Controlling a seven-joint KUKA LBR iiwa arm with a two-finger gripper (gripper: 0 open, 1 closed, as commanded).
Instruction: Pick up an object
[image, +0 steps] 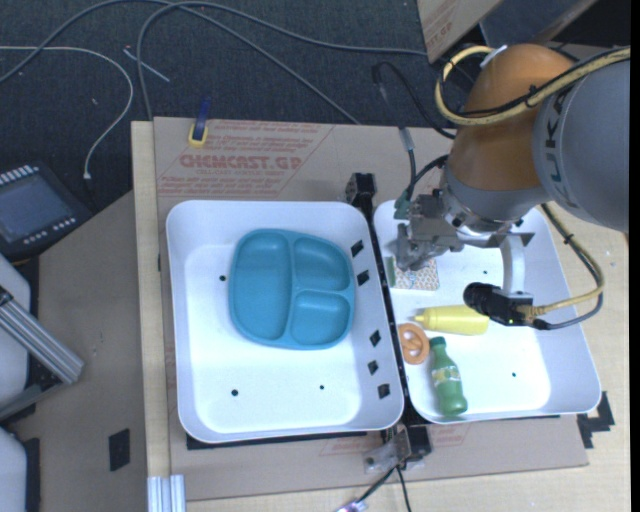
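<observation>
1. The gripper (413, 250) hangs low in the right bin (560, 385), just up the view and to the left of the yellow bottle (455, 320). It sits over a small patterned packet (421, 278). From this angle I cannot tell whether the jaws are apart or together.
2. The packet looks like the likeliest thing to pick. It lies flat on the bin floor, close beside the yellow bottle's cap end and between that bottle and the bin's inner wall.
3. The main risk is that the packet looks thin and flat. The jaws may close above it or skid across it, and the arm would then lift with nothing.
4. The second risk is the wall. The packet lies on the wall side of the yellow bottle, so a jaw coming down there could strike the rim, or shove the packet against it instead of closing on it.
5. The yellow bottle lies on its side and looks round, so it should roll easily. A sideways nudge from the wrist could send it toward the brown ring (413, 342) just below and left of it, or toward the green bottle (447, 378) lying further down.
6. These three lie close together — a grab aimed there might catch two things or knock one aside.
7. The blue plate (292, 288) is well to the left of the yellow bottle, in the other bin, and seems out of harm's way.
</observation>
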